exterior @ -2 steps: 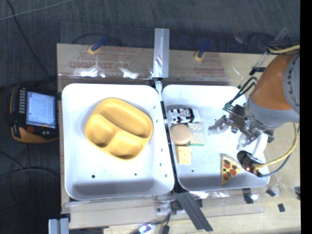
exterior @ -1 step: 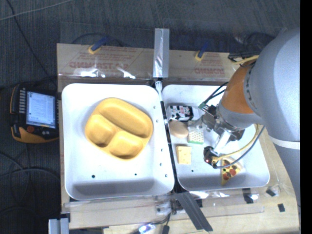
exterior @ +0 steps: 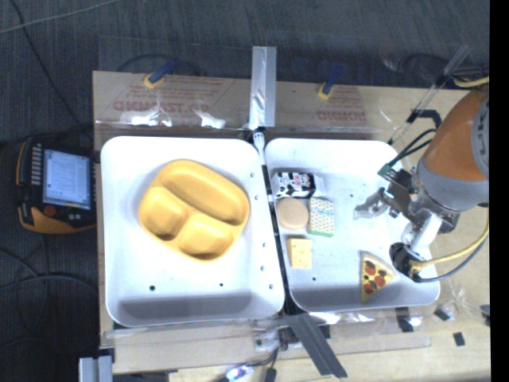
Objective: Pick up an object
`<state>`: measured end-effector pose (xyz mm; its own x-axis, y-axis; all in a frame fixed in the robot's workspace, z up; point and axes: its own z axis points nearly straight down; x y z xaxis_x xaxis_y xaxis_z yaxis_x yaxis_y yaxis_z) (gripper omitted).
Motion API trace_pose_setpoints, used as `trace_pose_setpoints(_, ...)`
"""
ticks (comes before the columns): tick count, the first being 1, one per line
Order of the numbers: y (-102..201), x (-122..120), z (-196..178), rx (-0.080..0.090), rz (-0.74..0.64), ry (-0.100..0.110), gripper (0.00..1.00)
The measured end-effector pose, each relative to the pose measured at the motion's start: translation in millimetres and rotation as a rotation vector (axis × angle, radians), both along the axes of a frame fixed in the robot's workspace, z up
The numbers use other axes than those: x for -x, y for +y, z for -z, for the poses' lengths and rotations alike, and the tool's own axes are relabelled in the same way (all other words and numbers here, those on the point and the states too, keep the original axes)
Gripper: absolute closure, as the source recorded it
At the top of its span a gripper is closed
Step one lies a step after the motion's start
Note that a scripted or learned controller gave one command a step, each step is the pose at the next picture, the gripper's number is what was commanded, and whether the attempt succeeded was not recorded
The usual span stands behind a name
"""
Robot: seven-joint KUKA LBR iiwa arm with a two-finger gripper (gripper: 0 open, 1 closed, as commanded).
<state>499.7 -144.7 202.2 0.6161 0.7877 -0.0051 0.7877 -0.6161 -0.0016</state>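
**Right Bin Contents and Arm Position**

The right bin (exterior: 350,153) holds five small objects. A pizza slice toy (exterior: 374,275) lies near the bin's front right corner, flat on the floor. A yellow square block (exterior: 301,252) lies near the bin's left wall. Just behind it sits a round tan disc (exterior: 293,213), with a pale green patterned piece (exterior: 322,216) touching its right side. A black-and-white patterned item (exterior: 293,184) lies behind the disc.

The gripper (exterior: 374,207) sits over the right half of this bin, apart from all five objects, behind the pizza slice toy. Whether the gripper is open or closed cannot be told.

The left bin (exterior: 119,293) holds a large yellow moulded tray (exterior: 193,208) with three rounded compartments. A handheld control pendant (exterior: 56,183) lies left of the bench.
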Motion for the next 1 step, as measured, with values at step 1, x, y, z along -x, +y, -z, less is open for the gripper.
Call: trace_pose_setpoints(1, 95.5, -31.2, 19.7, -0.005, -0.251, 0.001, 0.00)
